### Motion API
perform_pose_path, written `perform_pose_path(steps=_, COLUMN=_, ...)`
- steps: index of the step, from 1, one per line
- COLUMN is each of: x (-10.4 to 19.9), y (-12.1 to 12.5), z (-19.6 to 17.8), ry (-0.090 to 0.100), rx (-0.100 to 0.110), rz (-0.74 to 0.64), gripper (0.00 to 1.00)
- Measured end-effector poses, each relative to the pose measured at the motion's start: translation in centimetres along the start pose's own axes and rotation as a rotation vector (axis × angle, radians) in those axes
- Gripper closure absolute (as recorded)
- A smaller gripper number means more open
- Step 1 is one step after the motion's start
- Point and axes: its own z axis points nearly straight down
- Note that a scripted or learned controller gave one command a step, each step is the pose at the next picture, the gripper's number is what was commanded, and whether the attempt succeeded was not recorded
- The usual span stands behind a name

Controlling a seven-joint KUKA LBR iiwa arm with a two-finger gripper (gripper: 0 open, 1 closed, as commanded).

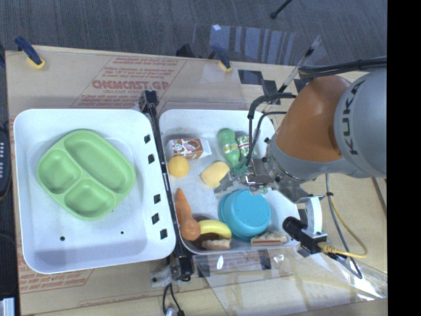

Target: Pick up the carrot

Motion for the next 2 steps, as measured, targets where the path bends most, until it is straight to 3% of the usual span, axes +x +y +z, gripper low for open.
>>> perform_pose_path(steps=1, x=1.1, y=6.3, z=5.4, ry=-0.002, rx=-0.001, rz=-0.105, gripper=0.0)
perform_pose_path(steps=2, x=0.7, y=4.1, z=12.9, ry=-0.005, rx=-0.002, rz=-0.156, gripper=0.0)
